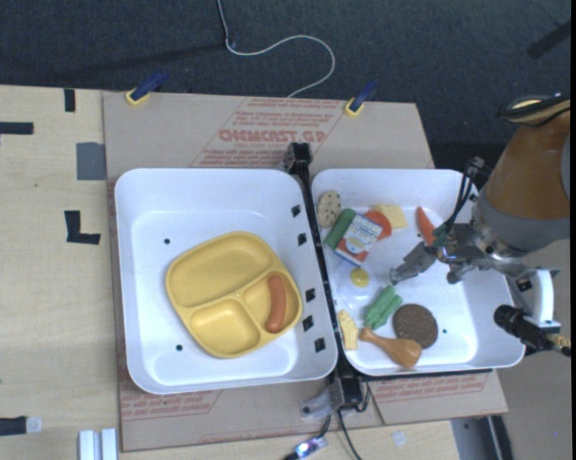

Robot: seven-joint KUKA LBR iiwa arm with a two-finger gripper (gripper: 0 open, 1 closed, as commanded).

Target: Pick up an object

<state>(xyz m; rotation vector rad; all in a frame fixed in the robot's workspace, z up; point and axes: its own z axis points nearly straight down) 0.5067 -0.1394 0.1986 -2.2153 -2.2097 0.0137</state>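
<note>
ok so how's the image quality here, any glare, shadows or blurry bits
Camera view: lighting is even and soft, with faint shadows along the inner walls of the left bin; the white plastic looks bright but not blown out; the yellow tray and sausage are fairly sharp; the gripper and small items in the right bin look softer.

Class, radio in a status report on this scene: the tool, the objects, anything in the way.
Tool open, holding nothing, over right bin. Green pepper, brown patty, drumstick just below it. Sausage in yellow tray, left bin.
</note>
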